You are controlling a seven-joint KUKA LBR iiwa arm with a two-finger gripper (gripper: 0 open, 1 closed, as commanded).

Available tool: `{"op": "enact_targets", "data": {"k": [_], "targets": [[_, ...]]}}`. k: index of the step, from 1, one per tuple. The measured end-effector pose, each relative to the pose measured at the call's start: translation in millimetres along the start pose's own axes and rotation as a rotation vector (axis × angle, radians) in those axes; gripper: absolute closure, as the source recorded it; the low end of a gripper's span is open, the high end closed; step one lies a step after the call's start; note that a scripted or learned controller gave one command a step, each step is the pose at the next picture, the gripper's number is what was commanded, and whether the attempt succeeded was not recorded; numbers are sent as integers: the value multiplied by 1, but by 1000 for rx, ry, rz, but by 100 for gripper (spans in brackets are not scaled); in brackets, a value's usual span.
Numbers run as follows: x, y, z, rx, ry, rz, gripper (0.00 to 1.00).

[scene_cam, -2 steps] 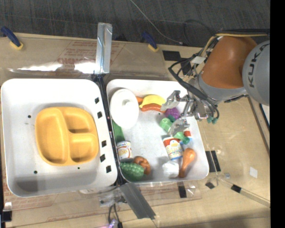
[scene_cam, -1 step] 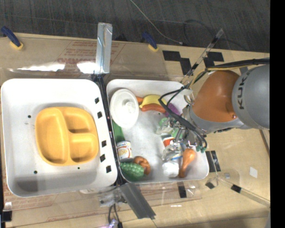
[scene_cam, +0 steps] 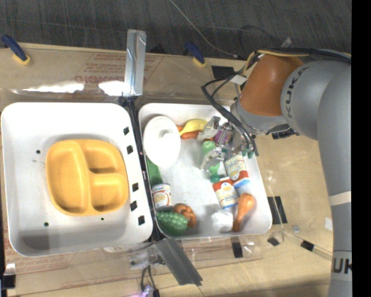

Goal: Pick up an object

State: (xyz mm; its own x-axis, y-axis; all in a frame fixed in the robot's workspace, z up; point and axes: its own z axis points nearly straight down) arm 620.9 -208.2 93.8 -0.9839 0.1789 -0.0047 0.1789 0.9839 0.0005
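At the near rim of the right bin [scene_cam: 264, 198] an orange carrot-shaped toy [scene_cam: 242, 209] is seen lying tilted, its long axis running from the bin's near corner up toward the arm, with a small labelled bottle [scene_cam: 225, 193] touching it on the left and a second such bottle [scene_cam: 235, 166] just beyond. Directly past these, the claw [scene_cam: 222, 142] is lowered among the clutter at the bin's far right side; whether it is open, closed or gripping anything cannot be told, since cables and toys mask it. The nearest bottle is judged to lie just nearward of the claw, its length pointing roughly at it. A white bowl [scene_cam: 161, 140] and a yellow toy [scene_cam: 193, 127] are set beside it to the left. The yellow divided tray [scene_cam: 86, 176] is left in the other bin, well apart.
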Motion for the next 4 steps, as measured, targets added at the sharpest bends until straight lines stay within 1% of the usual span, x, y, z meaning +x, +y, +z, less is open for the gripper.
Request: {"op": "enact_targets", "data": {"k": [1,2,3,4], "targets": [[-2,2,-11,1,-4,-7,100],[-1,2,-11,1,-3,-7,0],[31,-6,1,0,3,-17,0],[79,-14,0,0,2,149,0]]}}
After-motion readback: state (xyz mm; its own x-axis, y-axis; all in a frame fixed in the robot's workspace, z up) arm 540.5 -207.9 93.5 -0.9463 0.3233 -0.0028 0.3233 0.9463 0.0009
